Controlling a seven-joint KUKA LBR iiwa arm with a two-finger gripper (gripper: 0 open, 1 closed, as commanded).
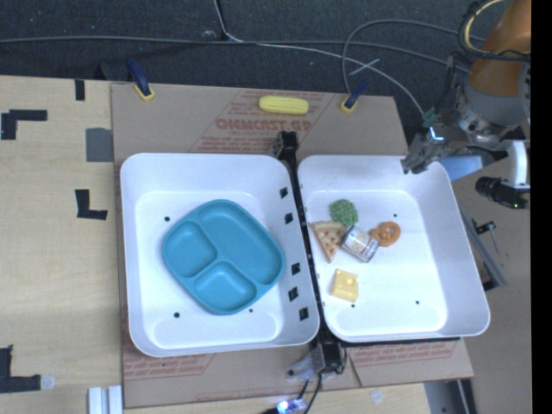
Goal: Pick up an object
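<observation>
The left bin [138, 231] holds a blue divided tray [222, 255]. Right of it, the right bin [448, 257] holds a green lump [343, 211], a cracker wedge [328, 238], a small can [360, 245], a pretzel-like piece [385, 234] and a yellow cheese square [345, 285], clustered near the bins' shared edge. The gripper [420, 159] hangs over that bin's far right corner; it holds nothing, the rest too small and dark to make out.

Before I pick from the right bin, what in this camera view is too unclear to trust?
- Hand, camera view: small and dark at the right white bin's far corner; finger state unreadable.
- Small silver can-like object: too small to identify; touching the tan wedge or not is unclear.
- Grey arm: cut off by the right edge.
</observation>
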